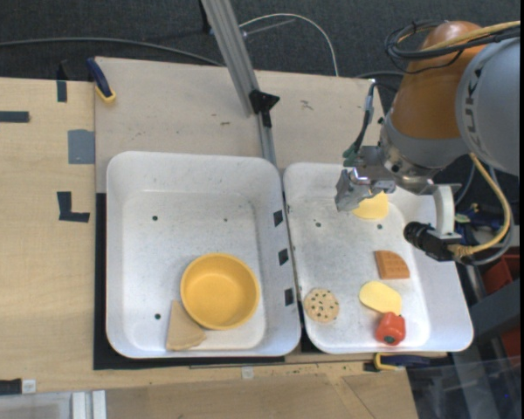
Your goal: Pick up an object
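Observation:
My gripper (353,192) hangs over the back part of the right bin (332,243), just left of a pale yellow piece (373,207) that lies right beside its fingers. Whether that piece is held I cannot make out. Nearer the front of the same bin lie a brown cracker-like square (391,264), a yellow oval piece (380,297), a red pepper-like item (390,328) and a round cookie (320,305). In the left bin (148,182) a yellow bowl (218,291) sits at the front, partly over a tan flat piece (183,332).
A slanted metal pole (236,46) runs from the top down to the divide between the bins. The arm's orange and grey body (445,85) looms over the right bin's far right corner. A black cable fitting (428,238) sticks out by the right rim.

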Robot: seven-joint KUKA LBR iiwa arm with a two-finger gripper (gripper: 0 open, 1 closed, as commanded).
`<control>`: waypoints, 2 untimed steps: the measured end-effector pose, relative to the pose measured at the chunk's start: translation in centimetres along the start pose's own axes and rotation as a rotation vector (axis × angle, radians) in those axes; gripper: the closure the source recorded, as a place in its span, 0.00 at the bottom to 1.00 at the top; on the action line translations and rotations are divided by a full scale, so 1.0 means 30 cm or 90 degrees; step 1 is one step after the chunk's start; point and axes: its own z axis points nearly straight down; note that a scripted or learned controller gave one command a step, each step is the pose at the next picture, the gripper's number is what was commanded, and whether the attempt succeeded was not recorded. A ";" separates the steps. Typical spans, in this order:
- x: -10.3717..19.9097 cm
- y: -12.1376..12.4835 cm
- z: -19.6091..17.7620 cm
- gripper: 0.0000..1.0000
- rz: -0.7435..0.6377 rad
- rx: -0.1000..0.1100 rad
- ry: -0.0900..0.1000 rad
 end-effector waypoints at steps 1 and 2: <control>0.186 0.020 0.050 1.00 0.000 0.002 0.000; 0.348 0.070 0.086 1.00 0.001 0.001 -0.001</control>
